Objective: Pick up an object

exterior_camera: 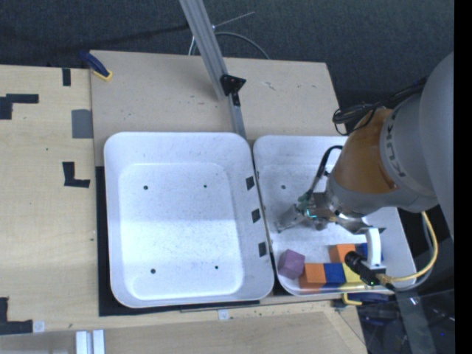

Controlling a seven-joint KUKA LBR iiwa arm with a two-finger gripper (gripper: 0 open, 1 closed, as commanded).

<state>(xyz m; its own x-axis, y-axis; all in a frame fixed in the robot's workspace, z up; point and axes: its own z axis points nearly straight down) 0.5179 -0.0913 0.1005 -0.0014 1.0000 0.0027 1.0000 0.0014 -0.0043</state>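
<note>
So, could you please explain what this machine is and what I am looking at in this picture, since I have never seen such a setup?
This is a single picture from a camera fixed above a workbench, looking down at a slant. The big grey shape with an orange band on the right is a robot arm. At its end sits a gripper, a two-fingered hand for picking things up. On the wooden bench lie two shallow white bins side by side. The left bin is the larger in this view. The gripper is low inside the right bin, near its middle. At that bin's near edge lie small toy blocks: a purple block, an orange block, a blue block, with further orange and yellow pieces partly hidden under the arm. I can see nothing between the fingers, and the blocks lie apart from the gripper.
</note>
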